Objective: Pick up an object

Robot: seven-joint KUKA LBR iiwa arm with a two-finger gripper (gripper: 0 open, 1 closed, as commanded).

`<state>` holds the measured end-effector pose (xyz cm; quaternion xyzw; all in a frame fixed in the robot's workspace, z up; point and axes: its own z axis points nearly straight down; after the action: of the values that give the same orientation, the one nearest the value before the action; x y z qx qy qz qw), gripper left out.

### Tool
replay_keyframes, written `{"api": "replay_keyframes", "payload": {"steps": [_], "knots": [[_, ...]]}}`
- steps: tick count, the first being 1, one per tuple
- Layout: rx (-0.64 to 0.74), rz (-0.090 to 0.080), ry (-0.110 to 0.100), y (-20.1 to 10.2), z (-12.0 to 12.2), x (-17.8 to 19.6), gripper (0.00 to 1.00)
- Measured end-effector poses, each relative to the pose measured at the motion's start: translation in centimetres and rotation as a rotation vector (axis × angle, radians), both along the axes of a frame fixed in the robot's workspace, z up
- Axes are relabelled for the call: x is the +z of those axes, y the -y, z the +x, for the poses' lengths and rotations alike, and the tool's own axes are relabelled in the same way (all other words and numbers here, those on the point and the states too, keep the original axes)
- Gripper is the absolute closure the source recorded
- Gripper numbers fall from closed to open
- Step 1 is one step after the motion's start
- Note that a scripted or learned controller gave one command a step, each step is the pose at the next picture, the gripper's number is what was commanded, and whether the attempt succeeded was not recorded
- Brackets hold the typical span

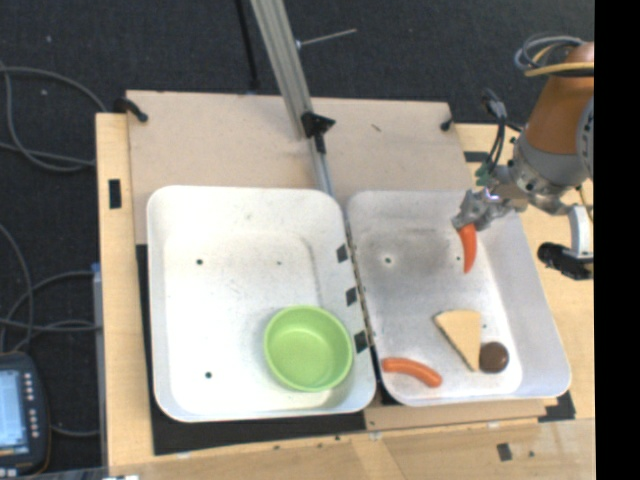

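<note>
My gripper (474, 218) hovers over the upper right part of the right bin (400, 218). A thin orange carrot-like stick (467, 250) hangs down from between its fingers, so the gripper is shut on the stick's top end. Near the front of the same bin lie an orange sausage-shaped piece (411, 371), a yellow wedge (460, 333) and a small brown ball (492, 356) that touches the wedge's right side.
A green bowl (308, 346) stands at the front right of the left bin (200, 228). A slanted metal rail (285, 58) runs down to the gap between the bins. Cables lie on the dark floor at left.
</note>
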<state>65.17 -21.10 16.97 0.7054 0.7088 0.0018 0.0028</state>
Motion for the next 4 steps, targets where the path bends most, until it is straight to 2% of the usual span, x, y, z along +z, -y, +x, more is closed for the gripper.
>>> {"api": "replay_keyframes", "payload": {"steps": [1,2,3,4], "knots": [[-0.001,-0.001,0.001,-0.1,-0.8,5.8,1.00],[-0.001,-0.001,-0.007,0.1,-0.8,4.6,1.00],[0.002,0.002,-0.005,-5.5,-0.9,5.9,1.00],[0.002,0.003,-0.006,-9.7,-2.0,6.3,1.00]]}}
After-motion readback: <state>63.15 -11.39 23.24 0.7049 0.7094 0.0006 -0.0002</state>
